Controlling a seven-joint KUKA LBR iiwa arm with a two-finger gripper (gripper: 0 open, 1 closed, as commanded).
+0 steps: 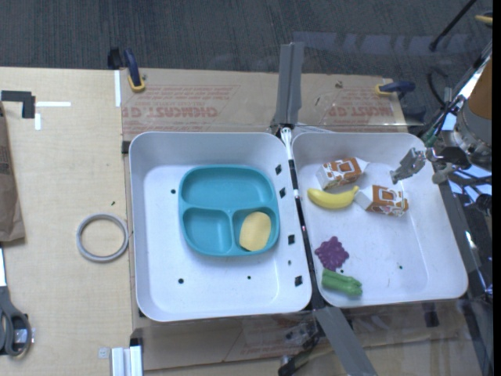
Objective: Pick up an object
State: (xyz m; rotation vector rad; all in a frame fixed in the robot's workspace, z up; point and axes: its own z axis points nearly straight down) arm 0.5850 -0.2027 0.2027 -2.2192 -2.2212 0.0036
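Camera view, looking down at a slant: nearest us, low in the right bin, we see a green pepper-shaped toy and a knobbly purple grape cluster. Mid-frame lie a smooth yellow banana and two small orange-and-white cartons, boxy and printed. The left bin carries a glossy teal divided plate with a pale yellow rounded piece in its lower right compartment. At the frame's right edge the claw hangs above the right bin's upper right corner with nothing between its fingers; whether they stand wide or narrow we cannot tell. We judge the risk plain: banana and cartons crowd together, so a descent there could nudge one aside or pinch two, and the slick curved toys may slip.
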